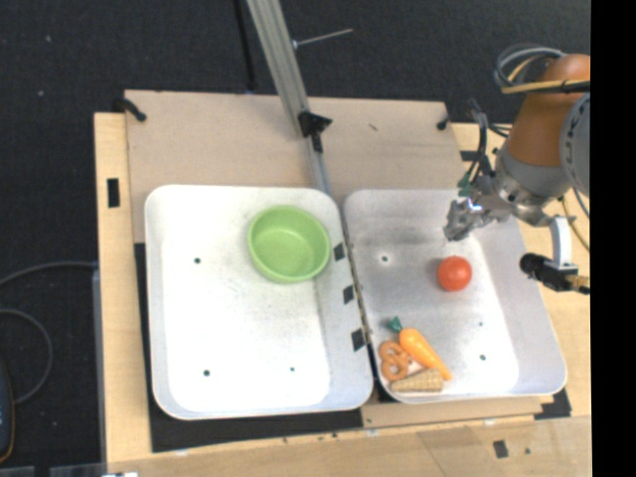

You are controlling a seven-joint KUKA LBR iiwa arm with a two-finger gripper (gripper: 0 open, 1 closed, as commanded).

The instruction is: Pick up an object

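End effector (459,221) over upper part of right bin (527,366); finger state cannot be determined. Tan table (219,137) on dark floor (60,48), carrying two white bins. Green bowl (289,244) in left bin (179,366). Red tomato (455,273) just below end effector, apart. Carrot (421,350), pretzel (394,359) at lower edge.

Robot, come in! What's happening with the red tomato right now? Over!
Tool over right bin, nothing held. Tomato sits just below it, untouched. Carrot and pretzel at bin's near edge, out of the way. Over.
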